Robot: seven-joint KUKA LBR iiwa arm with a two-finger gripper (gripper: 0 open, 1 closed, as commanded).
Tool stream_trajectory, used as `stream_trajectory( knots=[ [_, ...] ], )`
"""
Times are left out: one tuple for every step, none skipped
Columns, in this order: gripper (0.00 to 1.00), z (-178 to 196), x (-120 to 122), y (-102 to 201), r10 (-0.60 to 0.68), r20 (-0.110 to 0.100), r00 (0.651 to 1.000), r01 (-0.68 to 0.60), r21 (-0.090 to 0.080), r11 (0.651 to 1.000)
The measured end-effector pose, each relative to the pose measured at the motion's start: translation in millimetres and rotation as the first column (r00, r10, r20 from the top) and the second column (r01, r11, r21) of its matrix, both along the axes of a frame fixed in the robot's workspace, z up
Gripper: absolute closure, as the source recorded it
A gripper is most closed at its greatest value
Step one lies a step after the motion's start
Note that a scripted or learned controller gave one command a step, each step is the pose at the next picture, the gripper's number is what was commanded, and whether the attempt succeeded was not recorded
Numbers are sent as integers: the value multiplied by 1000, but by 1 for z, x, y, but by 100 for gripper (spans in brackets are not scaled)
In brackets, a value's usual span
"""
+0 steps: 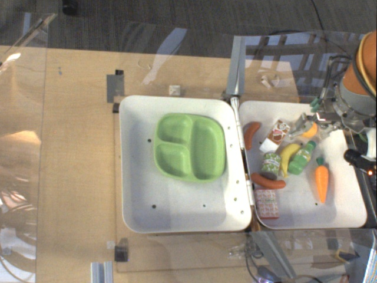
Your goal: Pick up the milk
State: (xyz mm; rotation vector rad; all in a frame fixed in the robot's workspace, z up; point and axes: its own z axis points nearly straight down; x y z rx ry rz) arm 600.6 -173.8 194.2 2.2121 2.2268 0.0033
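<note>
While the gripper [307, 122] hovers low over the right bin [347, 214], whether it is open or shut cannot be told, nor whether it holds anything. Just beside it, the milk [279, 131] lies tilted near a sausage [251, 134], above the banana [288, 155] and green bottle [301, 158].

Robot lab: bench [70, 158], two white bins [135, 205].

Wooden bench [70, 175] bears two white bins [135, 211]
</note>
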Motion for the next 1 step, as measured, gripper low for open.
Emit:
stream_trajectory(
  knots=[
    [0,-98,47,46,-12,4,1000,12,-1,1000]
  ],
)
